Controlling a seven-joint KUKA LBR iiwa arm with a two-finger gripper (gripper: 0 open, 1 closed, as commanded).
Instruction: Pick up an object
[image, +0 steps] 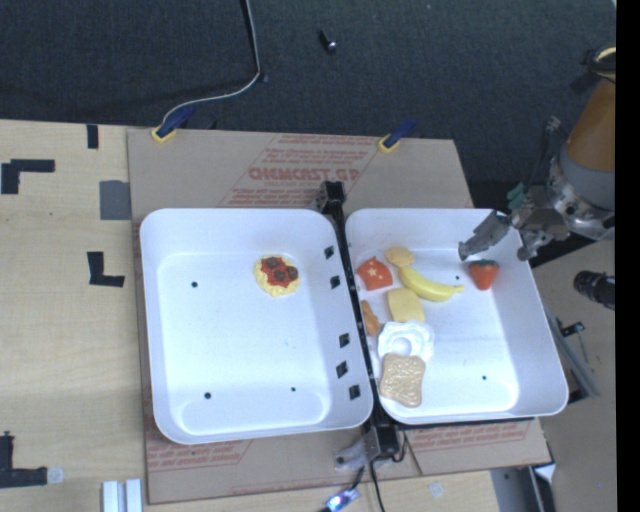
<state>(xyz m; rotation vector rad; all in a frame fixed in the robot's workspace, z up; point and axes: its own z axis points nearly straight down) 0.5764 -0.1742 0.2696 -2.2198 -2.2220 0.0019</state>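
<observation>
Grey two-finger gripper (497, 243) hangs over the right white bin's (520, 390) far-right corner, just above a small red strawberry toy (484, 274), yellow plastic banana (431, 287) right beside it.

A single fixed camera looks down on the bench (60, 300) from above at a slant, set far enough back to take in both white bins whole. The left bin (160, 330) and the right bin (520, 340) sit side by side across the middle of the view. Dark floor lies along the far edge, and the arm (590, 140) comes in from the right.
</observation>
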